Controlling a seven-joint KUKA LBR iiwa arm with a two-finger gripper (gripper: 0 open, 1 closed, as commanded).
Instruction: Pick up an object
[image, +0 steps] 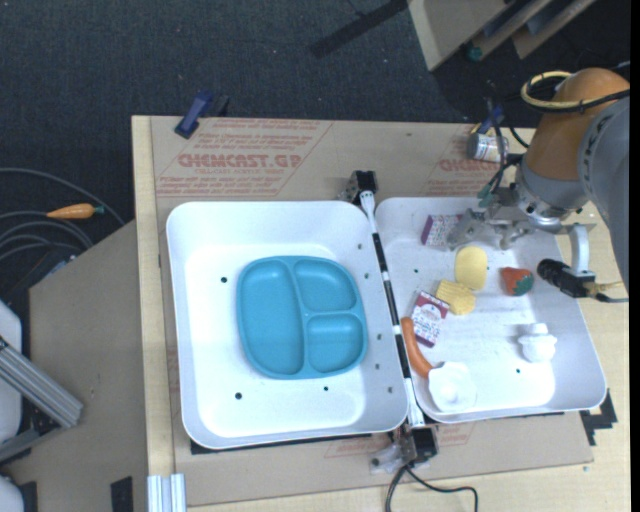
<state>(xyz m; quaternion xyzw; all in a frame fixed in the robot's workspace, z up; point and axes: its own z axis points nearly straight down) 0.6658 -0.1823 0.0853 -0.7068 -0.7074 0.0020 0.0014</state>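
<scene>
- Near edge of the bench: two shallow white bins sit side by side, joined by a black clamp. As the camera sees them, they are the left bin and the right bin.
- The left bin carries a blue divided plate with three compartments, lying flat in the middle of its floor.
- In the right bin, a white cup stands closest to the near edge. An orange stick lies along the wall shared with the left bin, and a small white piece sits towards the outer wall.
- Mid-bin, a maroon-and-white box touches a yellow block. A rounded yellow piece lies just beyond them, with a red-and-green piece to its side.
- At the far edge of the right bin, a purple packet lies just beside the gripper. The gripper hangs over that end of the bin, close to the rounded yellow piece.
- Whether the jaws are spread or pressed together cannot be told, as the metal parts blur together at this slant.
- The arm is cut off at the frame's edge.
- At the bench's far corner lies a blue clip, too small to identify further.
</scene>
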